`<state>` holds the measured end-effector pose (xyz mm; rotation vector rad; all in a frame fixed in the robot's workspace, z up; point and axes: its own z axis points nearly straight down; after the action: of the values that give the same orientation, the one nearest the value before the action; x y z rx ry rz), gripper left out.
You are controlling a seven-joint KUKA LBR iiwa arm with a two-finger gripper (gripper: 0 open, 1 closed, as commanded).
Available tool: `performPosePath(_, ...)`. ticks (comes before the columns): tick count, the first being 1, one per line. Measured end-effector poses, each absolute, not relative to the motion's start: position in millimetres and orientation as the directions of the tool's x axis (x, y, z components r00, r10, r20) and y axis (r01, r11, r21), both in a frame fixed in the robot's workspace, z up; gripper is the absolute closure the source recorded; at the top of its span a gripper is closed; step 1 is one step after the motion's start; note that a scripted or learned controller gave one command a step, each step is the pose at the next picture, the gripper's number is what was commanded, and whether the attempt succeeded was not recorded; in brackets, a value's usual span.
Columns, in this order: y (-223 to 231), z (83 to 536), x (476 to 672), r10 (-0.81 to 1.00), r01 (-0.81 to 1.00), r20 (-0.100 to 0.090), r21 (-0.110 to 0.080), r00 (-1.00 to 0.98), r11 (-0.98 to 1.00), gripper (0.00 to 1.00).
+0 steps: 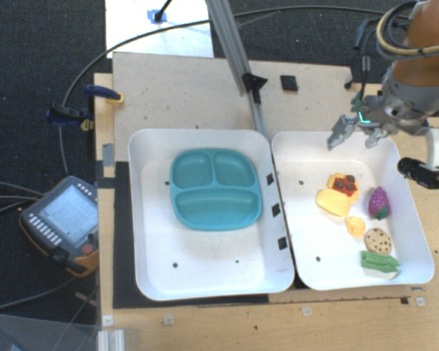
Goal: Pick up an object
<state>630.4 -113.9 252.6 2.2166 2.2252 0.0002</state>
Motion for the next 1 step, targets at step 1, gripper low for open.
performPosePath(1,-113.9,253.4,630.7,1.0,1.0,-0.001,0.002,-0.004,0.004,0.0)
